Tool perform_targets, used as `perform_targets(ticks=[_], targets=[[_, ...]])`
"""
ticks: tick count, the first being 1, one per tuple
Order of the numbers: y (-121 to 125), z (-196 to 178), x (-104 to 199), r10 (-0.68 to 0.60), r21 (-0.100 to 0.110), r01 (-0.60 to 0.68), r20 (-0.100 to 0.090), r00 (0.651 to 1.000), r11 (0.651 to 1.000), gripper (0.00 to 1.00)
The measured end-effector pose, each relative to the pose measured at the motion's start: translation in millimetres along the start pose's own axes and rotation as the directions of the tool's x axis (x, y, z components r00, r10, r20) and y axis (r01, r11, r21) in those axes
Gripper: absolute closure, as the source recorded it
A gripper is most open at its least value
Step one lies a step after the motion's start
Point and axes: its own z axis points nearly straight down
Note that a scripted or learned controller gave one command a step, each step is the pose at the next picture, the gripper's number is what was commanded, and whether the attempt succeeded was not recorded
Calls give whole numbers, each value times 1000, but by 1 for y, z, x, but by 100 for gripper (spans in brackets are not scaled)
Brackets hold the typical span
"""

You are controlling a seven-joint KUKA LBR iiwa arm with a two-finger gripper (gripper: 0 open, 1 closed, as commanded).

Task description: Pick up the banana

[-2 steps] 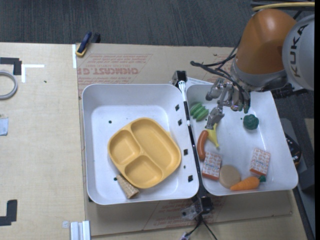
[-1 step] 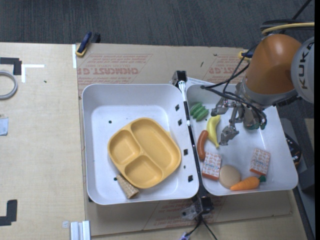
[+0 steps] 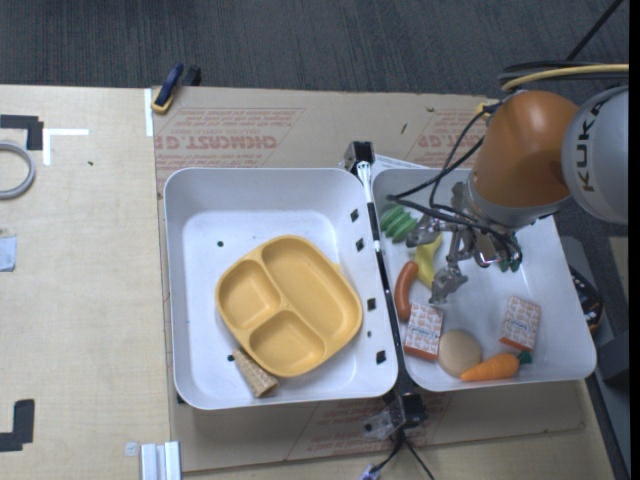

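Banana [image 3: 428, 260] lies in the right bin [image 3: 560, 358], just left of the gripper [image 3: 447, 280], partly under it. Cannot tell how the jaws stand. Sausage [image 3: 403, 290] further left, green veg [image 3: 399, 224] up-left. Step: closing in for the grasp, apparently. Next: settle over the banana, clear of the sausage.

The KUKA iiwa arm [image 3: 598, 153] has a smooth, rounded grey casing with part of the black maker's lettering showing on its side. A glossy orange band [image 3: 524, 148] bulges like a dome above the wrist. Below it sits a cluster of bare metal brackets and fittings, with thin black cables looping around them. The gripper [image 3: 447, 281] is metallic grey, slim and angular.
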Motion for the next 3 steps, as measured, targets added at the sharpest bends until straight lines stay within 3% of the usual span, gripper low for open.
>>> perform_targets(ticks=[1,2,3], targets=[[-1,-10,-1,5,0,-5,4,1000,1000,100],[0,-10,-1,4,0,-4,4,1000,1000,0],[-2,0,14,-196,1,196,1,981,981,0]])
